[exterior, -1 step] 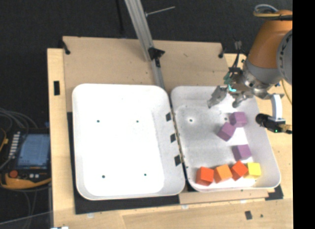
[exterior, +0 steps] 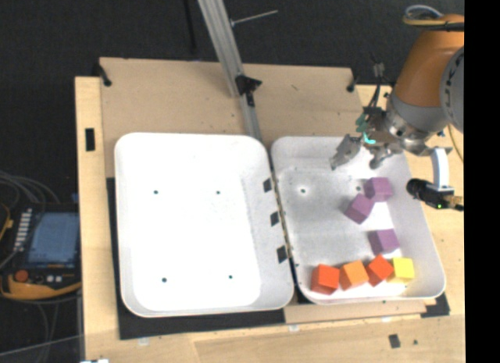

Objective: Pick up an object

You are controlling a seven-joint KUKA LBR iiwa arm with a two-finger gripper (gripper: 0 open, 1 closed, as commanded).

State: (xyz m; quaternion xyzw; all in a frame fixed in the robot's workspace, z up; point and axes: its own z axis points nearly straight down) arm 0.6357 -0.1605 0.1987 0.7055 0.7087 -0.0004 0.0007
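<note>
The right bin (exterior: 312, 221) holds several small blocks. One purple cube (exterior: 380, 189) lies near its far right side, a second purple block (exterior: 359, 209) sits just left of and below it, and a third purple block (exterior: 383, 240) lies nearer the front. Along the front wall stand a red-orange block (exterior: 326, 278), an orange block (exterior: 355, 274), another red-orange block (exterior: 380, 268) and a yellow block (exterior: 403, 268). My gripper (exterior: 360, 162) hangs over the bin's far part, just above and left of the topmost purple cube. It is open, with nothing between its fingers.
The left bin (exterior: 195, 221) lies beside the right one, with a row of black clips along the shared edge. A slanted metal rail (exterior: 223, 33) runs from the top of the view down to the bins' far edge. The wooden bench (exterior: 234, 80) surrounds both bins.
</note>
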